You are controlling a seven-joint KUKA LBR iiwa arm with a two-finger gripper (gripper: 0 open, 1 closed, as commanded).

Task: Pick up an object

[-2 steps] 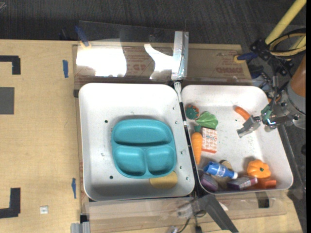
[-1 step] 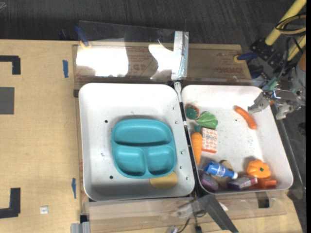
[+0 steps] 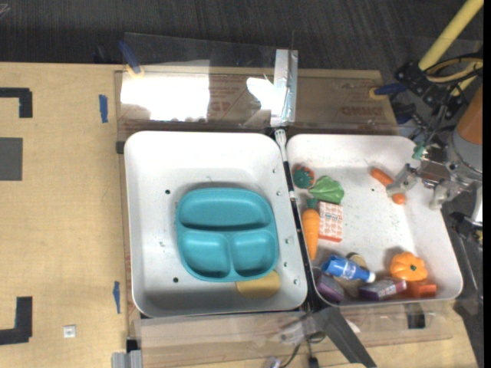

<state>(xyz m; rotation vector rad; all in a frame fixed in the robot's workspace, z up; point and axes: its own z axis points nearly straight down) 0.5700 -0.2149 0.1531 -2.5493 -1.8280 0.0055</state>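
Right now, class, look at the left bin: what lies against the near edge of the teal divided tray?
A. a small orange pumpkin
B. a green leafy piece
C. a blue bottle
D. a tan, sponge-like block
D: in the left bin, a tan block sits at the near edge of the teal divided tray; the pumpkin, blue bottle and green piece all lie in the right bin.

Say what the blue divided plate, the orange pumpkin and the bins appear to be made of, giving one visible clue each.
Blue divided plate: probably moulded plastic, matte, with rounded compartments. Orange pumpkin: likely plastic or rubber toy, faint sheen. Bins: seemingly thin white plastic, glossy, with glare at the rim.
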